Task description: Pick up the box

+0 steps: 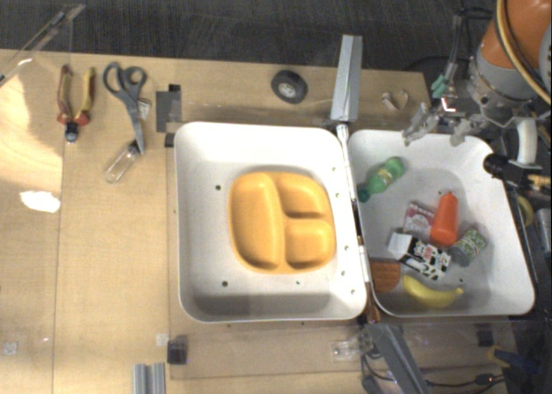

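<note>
Camera view shows the gripper (437, 128) open above the right bin's (509, 297) far edge, holding nothing. Print on the box (429, 255) is too small to read.

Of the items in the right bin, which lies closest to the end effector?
The green bottle, at the bin's upper left; the orange bottle, box and banana lie further from the end effector.
</note>
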